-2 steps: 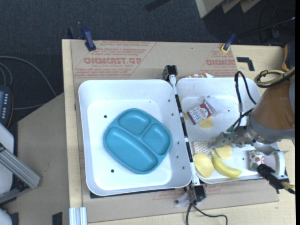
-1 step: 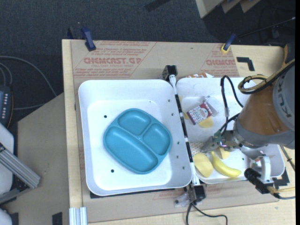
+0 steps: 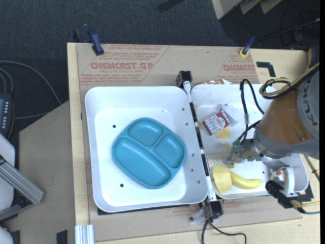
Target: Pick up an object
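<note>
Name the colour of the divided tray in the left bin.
Blue divided tray, seen in the camera view.

Red "CHEMCAST GP" print, upside down, on the brown bench sheet [image 3: 122, 65]

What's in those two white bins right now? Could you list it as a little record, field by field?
left bin: blue divided plastic plate
right bin: yellow toy banana, pale yellow rounded piece, small red-and-white packet
arm: grey with orange band, reaching over the right bin
gripper: low in the right bin, above the banana; nothing seen held
</note>
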Controlling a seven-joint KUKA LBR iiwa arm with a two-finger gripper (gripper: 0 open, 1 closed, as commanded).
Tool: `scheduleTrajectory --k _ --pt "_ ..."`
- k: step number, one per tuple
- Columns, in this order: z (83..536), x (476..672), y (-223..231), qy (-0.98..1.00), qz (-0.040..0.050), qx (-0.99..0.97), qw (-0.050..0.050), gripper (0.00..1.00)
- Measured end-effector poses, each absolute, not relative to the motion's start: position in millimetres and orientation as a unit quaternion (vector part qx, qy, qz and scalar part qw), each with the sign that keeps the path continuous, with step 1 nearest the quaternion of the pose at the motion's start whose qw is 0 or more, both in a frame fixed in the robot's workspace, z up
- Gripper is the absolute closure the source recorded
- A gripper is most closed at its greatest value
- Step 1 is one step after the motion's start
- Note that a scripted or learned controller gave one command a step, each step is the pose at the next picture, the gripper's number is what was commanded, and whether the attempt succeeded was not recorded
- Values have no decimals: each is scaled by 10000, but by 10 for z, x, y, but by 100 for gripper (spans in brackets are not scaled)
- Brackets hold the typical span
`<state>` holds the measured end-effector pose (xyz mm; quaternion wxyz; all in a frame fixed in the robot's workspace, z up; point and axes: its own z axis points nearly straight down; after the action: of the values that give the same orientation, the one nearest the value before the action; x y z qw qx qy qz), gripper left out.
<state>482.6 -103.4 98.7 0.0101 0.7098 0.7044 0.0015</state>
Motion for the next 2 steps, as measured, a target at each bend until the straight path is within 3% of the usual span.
scheduleTrajectory --k 1,2 --pt "985 4824 -1037 7043 10 7098 101 0" --pt "889 5170 -989 7068 6 7074 27 0"
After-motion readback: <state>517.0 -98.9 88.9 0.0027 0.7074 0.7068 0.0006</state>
